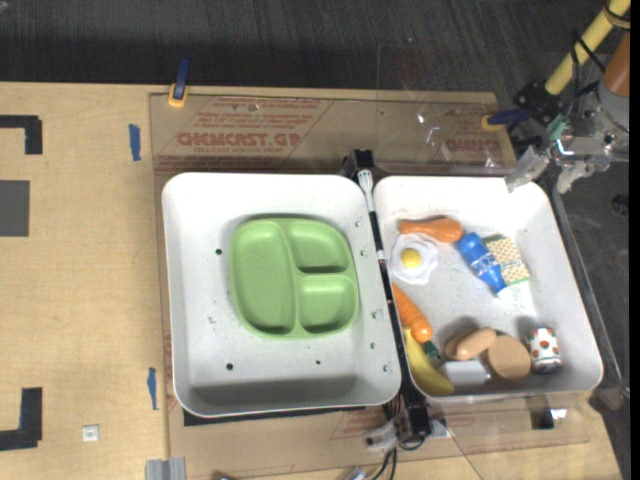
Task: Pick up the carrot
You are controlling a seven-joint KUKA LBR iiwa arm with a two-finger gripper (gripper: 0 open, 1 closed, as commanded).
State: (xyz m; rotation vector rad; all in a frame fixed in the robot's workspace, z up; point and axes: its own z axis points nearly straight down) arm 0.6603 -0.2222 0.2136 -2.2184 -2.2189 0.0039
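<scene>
Arm cut off at right edge, hand blurred

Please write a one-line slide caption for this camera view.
Gripper hovers at the right bin's far corner; the carrot lies inside, by its left wall.

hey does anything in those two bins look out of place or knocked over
Nothing looks spilled or damaged. The toy foods lie loosely piled in the right bin, the carrot against its left wall, and the green divided plate sits flat in the left bin.
</scene>
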